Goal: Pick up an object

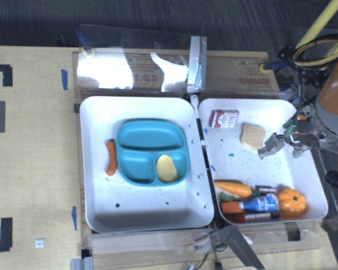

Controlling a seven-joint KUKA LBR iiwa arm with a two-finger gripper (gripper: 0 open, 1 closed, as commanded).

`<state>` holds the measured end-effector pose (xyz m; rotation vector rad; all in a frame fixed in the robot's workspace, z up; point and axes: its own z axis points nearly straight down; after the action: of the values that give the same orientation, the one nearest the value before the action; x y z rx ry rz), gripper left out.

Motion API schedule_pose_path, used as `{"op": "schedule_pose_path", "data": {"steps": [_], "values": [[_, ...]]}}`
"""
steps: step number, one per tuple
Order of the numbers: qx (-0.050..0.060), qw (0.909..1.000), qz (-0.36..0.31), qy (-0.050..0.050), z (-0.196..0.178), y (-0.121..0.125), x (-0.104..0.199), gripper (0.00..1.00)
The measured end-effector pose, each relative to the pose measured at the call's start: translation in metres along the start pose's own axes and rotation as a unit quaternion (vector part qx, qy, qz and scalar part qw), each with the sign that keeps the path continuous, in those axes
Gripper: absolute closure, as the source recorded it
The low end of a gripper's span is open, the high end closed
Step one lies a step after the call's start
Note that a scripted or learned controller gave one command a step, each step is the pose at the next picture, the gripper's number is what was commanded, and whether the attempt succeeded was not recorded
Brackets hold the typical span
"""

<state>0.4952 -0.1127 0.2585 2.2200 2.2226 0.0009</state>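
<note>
Gripper [268, 146] sits low over the right bin [281, 110], reaching in from the right edge; its pale grey fingers point left toward the tan sponge-like block [252, 135], fingertips just beside the block's right side, maybe touching, can't tell. Whether the fingers are spread or pressed together can't be read at this angle; nothing seen pinched between them. The block is beige, roughly square, rough-textured, lying flat in the upper middle of the right bin, just right of a small red-and-white carton [223, 118]. Along the bin's lower edge: one carrot [234, 189] with green top, one small orange pumpkin [292, 202], one red-and-blue tube or marker-like item [253, 207], and one dark thin item [265, 190] above it, too small to name. Left bin [95, 167] holds one blue divided tray [143, 151] with one yellow lemon-like fruit [166, 167] in its lower right compartment, and one orange hot-dog-shaped toy [111, 157] lying beside the tray's left edge on the bin floor. Both bins are white, shallow, side by side, touching along the middle, with small blue specks on the right bin floor. Bench [28, 151] is light plywood with black corner marks and blue tape bits; clear shiny panel [135, 66] behind the bins, dark carpet beyond, yellow pole and cables upper right. Count: two bins, one tray, six loose items right, two left.
</note>
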Motion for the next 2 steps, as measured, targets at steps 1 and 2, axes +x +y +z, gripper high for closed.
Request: {"op": "schedule_pose_path", "data": {"steps": [1,2], "values": [[-0.001,1.0000,0.000,0.000,-0.0101,0.0009,0.0000,1.00],[-0.001,1.0000,0.000,0.000,-0.0097,0.0008,0.0000,0.00]]}}
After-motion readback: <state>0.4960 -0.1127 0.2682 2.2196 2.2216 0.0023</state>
